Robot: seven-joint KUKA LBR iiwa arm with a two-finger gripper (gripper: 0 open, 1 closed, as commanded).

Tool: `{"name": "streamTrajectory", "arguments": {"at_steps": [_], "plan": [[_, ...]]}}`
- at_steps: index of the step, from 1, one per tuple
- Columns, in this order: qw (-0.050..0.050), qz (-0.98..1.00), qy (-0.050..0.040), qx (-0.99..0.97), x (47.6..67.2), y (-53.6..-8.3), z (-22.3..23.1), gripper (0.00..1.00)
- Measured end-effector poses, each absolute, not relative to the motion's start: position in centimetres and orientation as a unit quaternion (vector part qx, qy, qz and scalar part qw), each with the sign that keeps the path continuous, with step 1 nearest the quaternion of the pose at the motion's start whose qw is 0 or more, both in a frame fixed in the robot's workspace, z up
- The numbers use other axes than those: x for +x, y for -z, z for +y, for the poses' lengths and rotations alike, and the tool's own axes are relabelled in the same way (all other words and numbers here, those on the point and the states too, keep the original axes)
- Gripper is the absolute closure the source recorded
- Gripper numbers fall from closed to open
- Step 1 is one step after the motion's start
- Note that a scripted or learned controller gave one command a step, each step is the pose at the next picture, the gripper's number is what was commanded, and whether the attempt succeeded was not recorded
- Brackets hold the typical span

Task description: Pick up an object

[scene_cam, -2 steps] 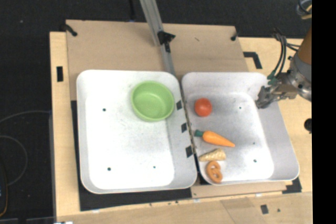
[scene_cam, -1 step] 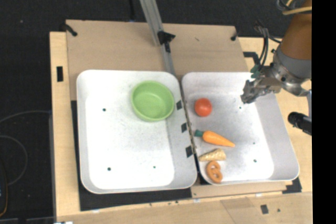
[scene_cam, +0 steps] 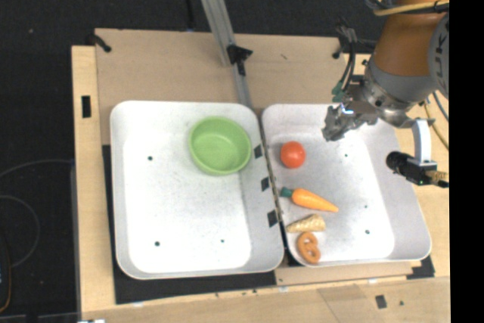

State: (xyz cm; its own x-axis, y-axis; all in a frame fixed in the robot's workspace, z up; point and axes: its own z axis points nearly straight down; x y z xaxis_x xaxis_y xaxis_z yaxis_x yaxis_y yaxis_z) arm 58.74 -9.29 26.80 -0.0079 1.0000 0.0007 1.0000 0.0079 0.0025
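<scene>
Clearly nothing is picked up yet: the gripper (scene_cam: 335,129) hangs over the right bin (scene_cam: 378,234), holding nothing I can see, while the tomato (scene_cam: 293,155), carrot (scene_cam: 311,200) and pretzel (scene_cam: 308,246) lie untouched below.

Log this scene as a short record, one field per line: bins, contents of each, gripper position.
left bin: holds a green bowl
right bin: holds a tomato, a carrot, a pale bread-like piece and a pretzel
item layout: the four items lie along the right bin's left side, pretzel nearest the front corner
gripper: over the right bin's rear part, right of the tomato, nothing seen between its fingers
</scene>
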Motion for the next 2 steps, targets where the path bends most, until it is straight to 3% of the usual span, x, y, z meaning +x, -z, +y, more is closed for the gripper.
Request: {"name": "streamTrajectory", "arguments": {"at_steps": [2], "plan": [[0.001,0.71,-0.0012,0.705,62.5,-26.6,-0.6,1.0]]}}
